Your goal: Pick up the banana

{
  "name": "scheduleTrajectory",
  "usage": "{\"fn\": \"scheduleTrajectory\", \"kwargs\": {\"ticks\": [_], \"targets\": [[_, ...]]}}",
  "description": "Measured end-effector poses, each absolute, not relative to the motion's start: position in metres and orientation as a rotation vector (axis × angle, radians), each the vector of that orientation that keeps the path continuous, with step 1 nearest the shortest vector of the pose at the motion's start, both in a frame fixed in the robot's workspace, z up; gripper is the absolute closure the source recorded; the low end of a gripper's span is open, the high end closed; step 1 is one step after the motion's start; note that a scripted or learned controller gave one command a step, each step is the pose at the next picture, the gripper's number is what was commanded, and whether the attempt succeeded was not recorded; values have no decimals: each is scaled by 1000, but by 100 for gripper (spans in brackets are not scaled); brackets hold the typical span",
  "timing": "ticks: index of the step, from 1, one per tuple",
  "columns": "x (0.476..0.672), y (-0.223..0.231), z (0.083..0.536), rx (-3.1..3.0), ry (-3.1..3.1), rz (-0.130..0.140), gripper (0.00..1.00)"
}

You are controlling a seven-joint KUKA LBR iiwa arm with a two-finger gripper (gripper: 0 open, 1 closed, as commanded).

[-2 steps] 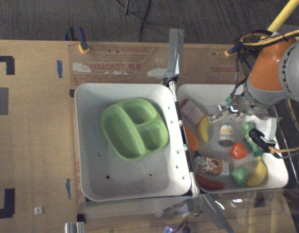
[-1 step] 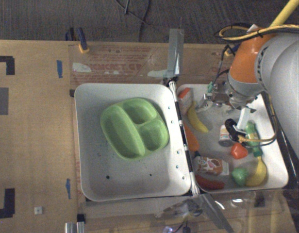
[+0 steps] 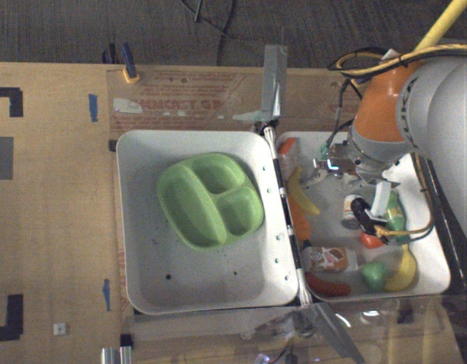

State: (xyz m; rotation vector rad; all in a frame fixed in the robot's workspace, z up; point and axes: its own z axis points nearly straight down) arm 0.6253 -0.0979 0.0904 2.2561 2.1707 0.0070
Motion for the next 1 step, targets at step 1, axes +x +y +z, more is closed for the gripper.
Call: {"fn": "scheduleTrajectory", "kwargs": {"ticks": [1], "targets": [[578, -107, 90, 2164, 2266, 9, 0]]}}
